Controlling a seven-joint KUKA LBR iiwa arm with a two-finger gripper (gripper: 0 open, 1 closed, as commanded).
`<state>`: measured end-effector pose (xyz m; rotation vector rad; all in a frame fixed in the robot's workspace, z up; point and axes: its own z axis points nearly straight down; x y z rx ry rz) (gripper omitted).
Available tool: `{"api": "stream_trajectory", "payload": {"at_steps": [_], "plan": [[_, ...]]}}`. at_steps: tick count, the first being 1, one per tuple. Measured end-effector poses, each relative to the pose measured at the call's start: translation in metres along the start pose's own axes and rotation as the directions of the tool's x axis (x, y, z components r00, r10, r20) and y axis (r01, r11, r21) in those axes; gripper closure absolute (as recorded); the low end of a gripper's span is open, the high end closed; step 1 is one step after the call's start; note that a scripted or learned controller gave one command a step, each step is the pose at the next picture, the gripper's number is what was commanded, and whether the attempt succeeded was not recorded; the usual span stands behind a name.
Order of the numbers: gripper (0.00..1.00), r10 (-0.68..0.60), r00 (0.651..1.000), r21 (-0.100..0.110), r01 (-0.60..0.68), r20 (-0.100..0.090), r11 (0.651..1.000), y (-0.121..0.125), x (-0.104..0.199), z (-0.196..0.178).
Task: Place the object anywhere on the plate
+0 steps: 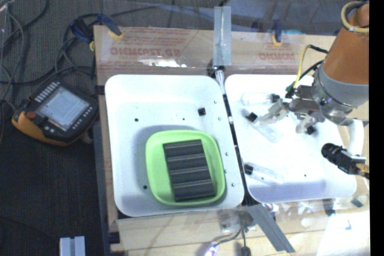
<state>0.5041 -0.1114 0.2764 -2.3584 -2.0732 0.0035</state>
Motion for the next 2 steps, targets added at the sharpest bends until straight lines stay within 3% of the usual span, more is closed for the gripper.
{"api": "stream_trajectory", "payload": {"at_steps": [1,2], "plan": [[0.0,0.08,0.997,0.0,-0.08,0.001,0.997,-0.017,0.052,-0.02],[0.0,0.159,0.987,0.002,-0.159,0.001,0.987,-0.01,0.087,-0.003]]}}
